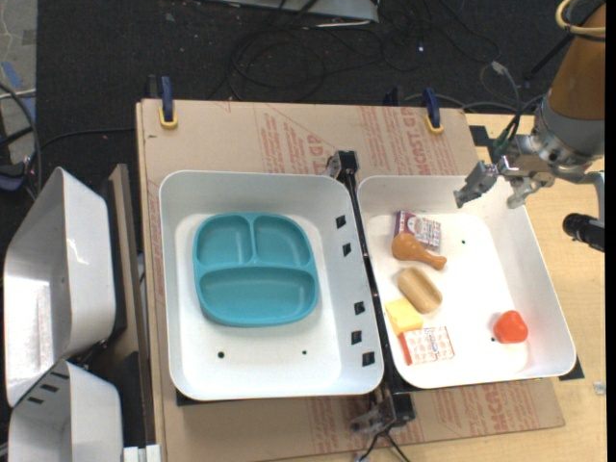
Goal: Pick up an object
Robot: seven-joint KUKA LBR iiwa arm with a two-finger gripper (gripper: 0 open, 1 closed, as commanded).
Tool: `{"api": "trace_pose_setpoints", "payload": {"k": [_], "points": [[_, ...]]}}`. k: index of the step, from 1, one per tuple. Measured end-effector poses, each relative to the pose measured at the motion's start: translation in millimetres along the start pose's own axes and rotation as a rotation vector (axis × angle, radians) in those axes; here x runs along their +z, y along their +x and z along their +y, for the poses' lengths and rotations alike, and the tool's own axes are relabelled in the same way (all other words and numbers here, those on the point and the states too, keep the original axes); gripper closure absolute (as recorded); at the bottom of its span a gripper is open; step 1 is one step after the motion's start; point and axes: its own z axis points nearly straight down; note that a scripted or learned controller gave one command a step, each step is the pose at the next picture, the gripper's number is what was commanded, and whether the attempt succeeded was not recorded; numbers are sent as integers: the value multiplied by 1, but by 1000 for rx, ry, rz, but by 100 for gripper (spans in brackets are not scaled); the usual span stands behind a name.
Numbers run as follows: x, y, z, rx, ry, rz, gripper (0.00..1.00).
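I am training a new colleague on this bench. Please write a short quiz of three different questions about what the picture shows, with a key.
1. True or false: the teal divided plate lies in the left bin.
2. Which item lies nearest the right bin's front right corner?
A. the chicken drumstick
B. the red-orange toy vegetable
C. the yellow block
3. Fill in: the gripper hangs over the right bin's ____ edge, holding nothing.

Key
1. True.
2. B.
3. Far. Its jaws stand apart with nothing between them, above the bin's far rim, away from the purple carton, bread roll and red-and-white packet.
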Motion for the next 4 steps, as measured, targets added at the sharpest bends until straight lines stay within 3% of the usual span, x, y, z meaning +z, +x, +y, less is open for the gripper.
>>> {"api": "trace_pose_setpoints", "payload": {"k": [1,4], "points": [[-7,0,2,-2,-12,-2,0],[151,5,14,-1,-13,-2,0]]}}
